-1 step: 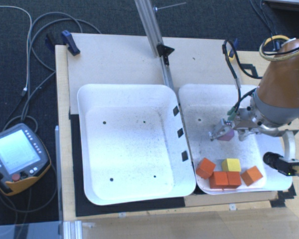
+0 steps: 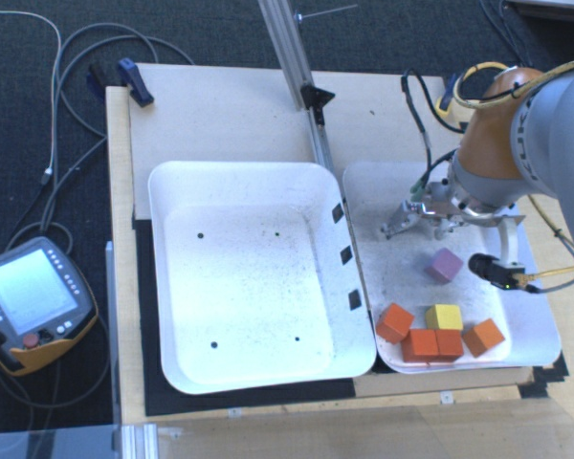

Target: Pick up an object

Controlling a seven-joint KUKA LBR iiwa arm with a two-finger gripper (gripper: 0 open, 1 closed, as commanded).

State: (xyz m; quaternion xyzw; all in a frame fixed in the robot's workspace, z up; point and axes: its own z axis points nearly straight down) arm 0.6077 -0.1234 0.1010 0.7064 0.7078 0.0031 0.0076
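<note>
In the right bin (image 2: 383,185), a purple block (image 2: 444,265) lies near the middle. Along the near wall sit a yellow block (image 2: 447,316) and three orange blocks (image 2: 394,321), (image 2: 433,344), (image 2: 485,336). My gripper (image 2: 411,218) hangs low over the bin's floor, up and to the left of the purple block and apart from it. I see no block at the gripper. The grey arm with its orange band (image 2: 493,132) covers the bin's far right part.
The larger left bin (image 2: 163,185) stands beside the right one, with black clips on the shared wall. A slanted metal post (image 2: 292,51) rises behind the bins. Cables loop beside the wrist at the right. A teach pendant (image 2: 29,299) lies off the bench at the left.
</note>
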